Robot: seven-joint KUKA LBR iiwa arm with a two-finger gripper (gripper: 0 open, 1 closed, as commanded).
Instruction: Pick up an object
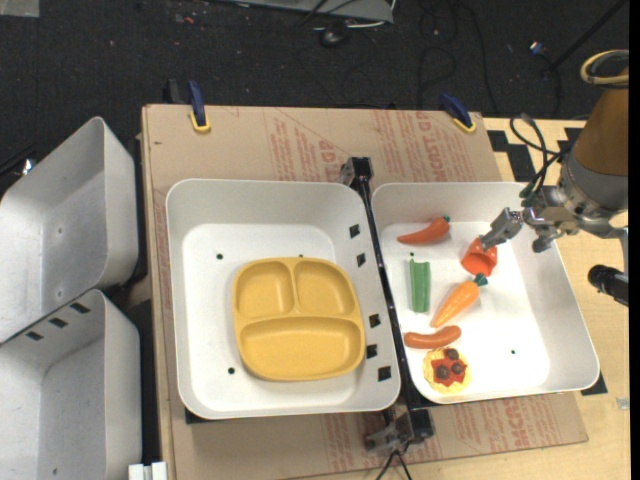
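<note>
Tray (pixel 298 319) in left bin (pixel 190 268); toy foods in right bin (pixel 560 308).

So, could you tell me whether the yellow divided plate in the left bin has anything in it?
Empty. The yellow plate lies flat in the left bin, and all three compartments show bare yellow surface.

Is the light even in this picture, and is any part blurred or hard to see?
Camera view: the light is even and soft, the white bins are bright but not glaring, the toy foods look sharp, and the gripper above the red pepper is slightly blurred; the floor behind is dark.
</note>
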